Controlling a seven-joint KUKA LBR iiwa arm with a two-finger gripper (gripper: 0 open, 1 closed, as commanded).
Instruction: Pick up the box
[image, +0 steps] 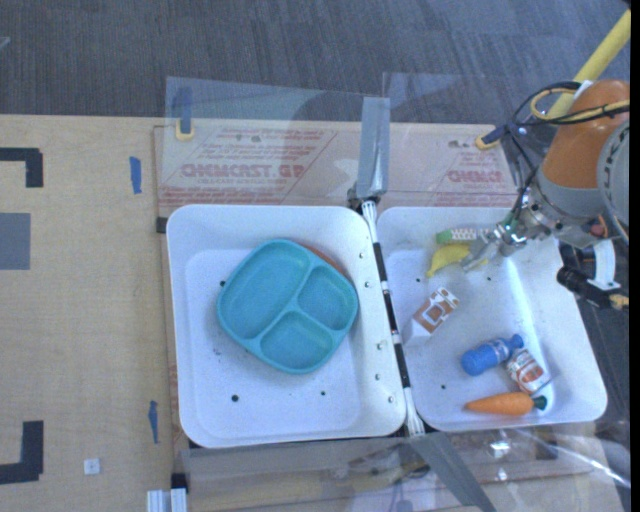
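Small box (436, 311) (label unreadable), tool (484, 249) near banana (447, 257)

Box (435, 311) in rt bin (590, 340)

Both white bins, the left (190, 250) and the right (580, 340), look like smooth moulded plastic with a faint speckle and a soft sheen. The teal divided plate (288, 305) in the left one is plastic too, matt and even. The bench (80, 300) has a pale wood-grain finish, dull rather than polished, with strips of blue tape (135, 175) stuck on it. A clear glossy sheet (270, 120) at the upper middle of the frame catches reflections. The small box (436, 311) looks like printed cardboard. The blue bottle (490, 354) and orange carrot (500, 404) seem smooth plastic. The arm's orange band (590, 135) is glossy, its gripper (497, 243) bare metal.
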